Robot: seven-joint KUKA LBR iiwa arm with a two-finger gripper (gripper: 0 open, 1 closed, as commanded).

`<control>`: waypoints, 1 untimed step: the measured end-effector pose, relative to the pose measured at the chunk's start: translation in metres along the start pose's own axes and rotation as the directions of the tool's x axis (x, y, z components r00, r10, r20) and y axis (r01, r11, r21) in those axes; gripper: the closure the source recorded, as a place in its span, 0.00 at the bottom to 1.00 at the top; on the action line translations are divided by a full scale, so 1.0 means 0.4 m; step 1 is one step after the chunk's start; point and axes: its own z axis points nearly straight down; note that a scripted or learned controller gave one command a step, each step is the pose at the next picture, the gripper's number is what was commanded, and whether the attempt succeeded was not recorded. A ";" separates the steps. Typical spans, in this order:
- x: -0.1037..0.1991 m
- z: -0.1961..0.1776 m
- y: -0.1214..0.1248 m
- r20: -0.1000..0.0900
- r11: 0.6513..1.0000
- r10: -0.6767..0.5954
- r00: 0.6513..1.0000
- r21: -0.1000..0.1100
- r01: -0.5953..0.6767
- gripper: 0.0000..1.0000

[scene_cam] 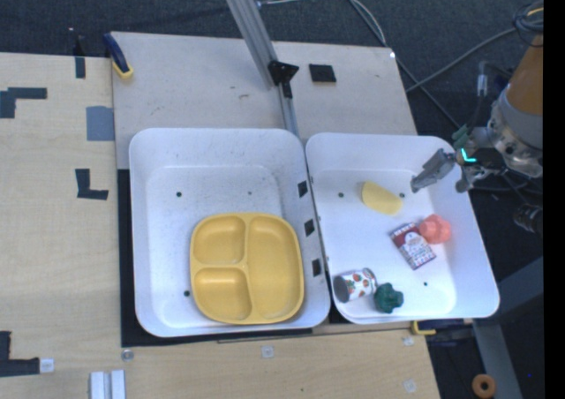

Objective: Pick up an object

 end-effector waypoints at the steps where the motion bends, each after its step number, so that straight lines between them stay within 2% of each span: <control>1: 0.000 -0.003 0.002 0.001 1.000 0.000 1.000 -0.003 0.000 0.00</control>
